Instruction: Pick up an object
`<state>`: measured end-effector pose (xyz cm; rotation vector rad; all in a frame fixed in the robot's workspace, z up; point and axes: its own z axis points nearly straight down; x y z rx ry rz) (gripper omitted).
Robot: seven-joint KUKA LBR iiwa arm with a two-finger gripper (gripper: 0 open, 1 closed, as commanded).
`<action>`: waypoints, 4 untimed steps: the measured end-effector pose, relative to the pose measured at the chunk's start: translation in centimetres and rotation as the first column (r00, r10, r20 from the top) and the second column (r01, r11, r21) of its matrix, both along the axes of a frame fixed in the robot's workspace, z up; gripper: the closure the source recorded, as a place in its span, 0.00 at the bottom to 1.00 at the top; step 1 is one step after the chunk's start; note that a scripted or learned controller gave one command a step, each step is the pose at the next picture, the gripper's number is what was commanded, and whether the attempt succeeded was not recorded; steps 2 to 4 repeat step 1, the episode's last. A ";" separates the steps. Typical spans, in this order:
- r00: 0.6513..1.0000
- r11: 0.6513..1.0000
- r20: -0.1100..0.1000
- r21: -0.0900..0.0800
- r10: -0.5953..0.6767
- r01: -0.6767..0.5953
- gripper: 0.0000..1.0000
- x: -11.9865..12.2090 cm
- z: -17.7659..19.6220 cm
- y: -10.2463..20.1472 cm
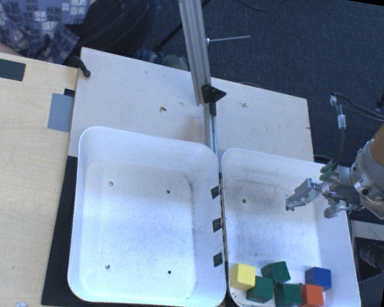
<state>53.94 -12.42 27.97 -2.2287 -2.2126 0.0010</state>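
Note:
Several small blocks are bunched in the near corner of the right bin (261,176): a yellow cube (244,276), three green blocks (276,271) (261,289) (287,295), a blue cube (319,277) and an orange cube (312,296). My gripper (316,202) hangs over the far right part of that bin, well behind the blocks. It is open, with nothing between its fingers (301,196).
The left bin (86,167) lies beside the right one, split from it by a rim with black clips (217,223). A slanted aluminium bar (197,40) rises from the back of the bench. A wooden tabletop (4,175) spreads out to the left.

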 end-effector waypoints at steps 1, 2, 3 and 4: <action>1.000 1.000 -0.009 0.003 0.009 -0.009 0.00 -0.9 -7.7 3.7; 1.000 1.000 -0.009 0.003 0.009 -0.009 0.00 -0.9 -7.7 3.7; 1.000 1.000 -0.009 0.003 0.009 -0.009 0.00 -0.9 -7.7 3.7; 1.000 1.000 -0.009 0.003 0.009 -0.009 0.00 -0.9 -7.7 3.7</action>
